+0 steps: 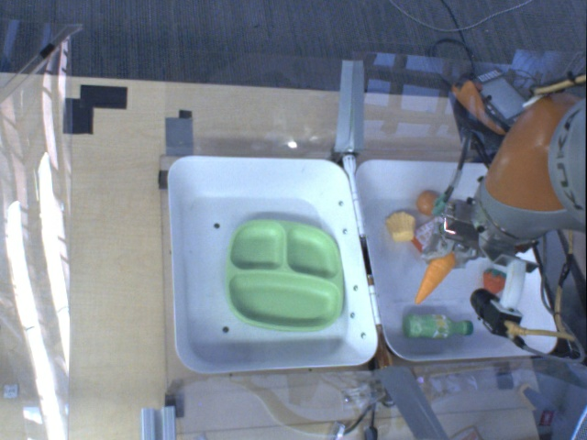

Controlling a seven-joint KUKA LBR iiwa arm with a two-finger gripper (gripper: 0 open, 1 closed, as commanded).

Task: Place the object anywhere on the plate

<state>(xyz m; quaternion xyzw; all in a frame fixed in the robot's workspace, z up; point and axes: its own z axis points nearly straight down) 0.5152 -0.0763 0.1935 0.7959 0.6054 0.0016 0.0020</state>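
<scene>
Plate (284,273): green, three compartments, nothing on it. It sits mid-floor in the left bin (197,246), away from every wall, which I judge makes it an easy drop target.

Right bin (385,191): holds all the loose items, so the task's object is on this side and not yet on the plate.

- Carrot (435,277): orange, lying aslant near the bin's middle, thick end up toward my claw, tip toward the near edge. I judge this to be the piece I am set over.
- Yellow piece (401,225): toward the left wall, just beside my claw; too blurred to name.
- Orange ball (426,202): small, toward the far edge, near the yellow piece.
- Green bottle (437,325): on its side along the near edge.
- Red item (495,280): toward the right edge, partly behind my wrist; I cannot identify it.

Claw (447,234): low over the bin's middle, at the carrot's thick end. I cannot tell whether it is spread or closed, or whether it has hold of anything, because my own wrist covers it from above. Something pale and glinting sits between my claw and the yellow piece. I cannot tell whether it is a separate item.
</scene>
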